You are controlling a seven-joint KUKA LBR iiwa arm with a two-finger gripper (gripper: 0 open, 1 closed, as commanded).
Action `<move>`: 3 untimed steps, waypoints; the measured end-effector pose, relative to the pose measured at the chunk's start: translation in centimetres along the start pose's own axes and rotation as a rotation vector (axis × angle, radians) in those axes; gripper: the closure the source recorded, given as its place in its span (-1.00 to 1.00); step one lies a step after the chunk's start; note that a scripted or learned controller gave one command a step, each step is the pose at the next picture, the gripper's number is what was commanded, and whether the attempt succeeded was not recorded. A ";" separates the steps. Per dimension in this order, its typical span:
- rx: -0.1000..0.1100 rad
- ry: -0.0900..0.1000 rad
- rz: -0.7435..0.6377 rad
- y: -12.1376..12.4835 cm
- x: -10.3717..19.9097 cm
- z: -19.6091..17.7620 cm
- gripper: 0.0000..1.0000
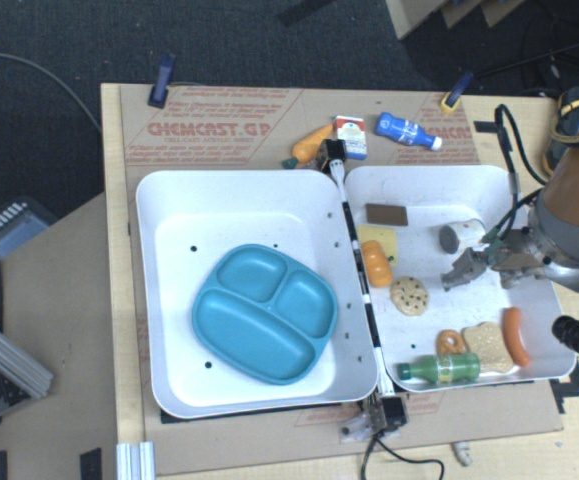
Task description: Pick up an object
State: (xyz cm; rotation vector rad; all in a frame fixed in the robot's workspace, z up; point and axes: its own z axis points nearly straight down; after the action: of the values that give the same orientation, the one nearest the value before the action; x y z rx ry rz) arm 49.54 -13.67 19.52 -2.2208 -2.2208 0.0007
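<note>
The tool (456, 271) is seen low over the right-hand white bin (424, 183), toward the right of the frame, with its tip pointed left. Whether it is apart or together cannot be told at this angle. It is carried by the grey arm (569, 213), which enters from the right edge.

The things that could be picked up are spread through this same bin. A short grey cylinder (451, 237) lies just above and left of the tool. A round speckled cookie (409, 295) is placed near it to the lower left. Further left, by the wall between the bins, an orange rounded piece (375, 260) is seen partly over a flat yellow square (381, 238), with a dark brown block (386, 215) above them. Along the bin's lower edge a green bottle (441, 370) is laid on its side, with a small pretzel (449, 342), a slice of bread (487, 343) and a reddish sausage (514, 335) just above it to the right.

The left-hand white bin (169, 218) is occupied by a blue divided plate (264, 313).

Beyond the bins, on the counter (219, 128) at the upper middle of the frame, an orange object (314, 143), a small red and white carton (350, 136) and a blue bottle (407, 131) are set out in a row.
</note>
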 end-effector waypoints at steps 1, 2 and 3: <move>-0.001 -0.001 0.000 9.2 -1.0 11.1 -1.00; 0.001 0.001 0.000 4.7 2.6 11.1 -1.00; -0.004 -0.004 0.001 9.8 3.3 11.0 -1.00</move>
State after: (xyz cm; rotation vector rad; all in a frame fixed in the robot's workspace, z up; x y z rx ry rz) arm 59.31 -10.32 8.53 -2.2261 -2.2239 0.0000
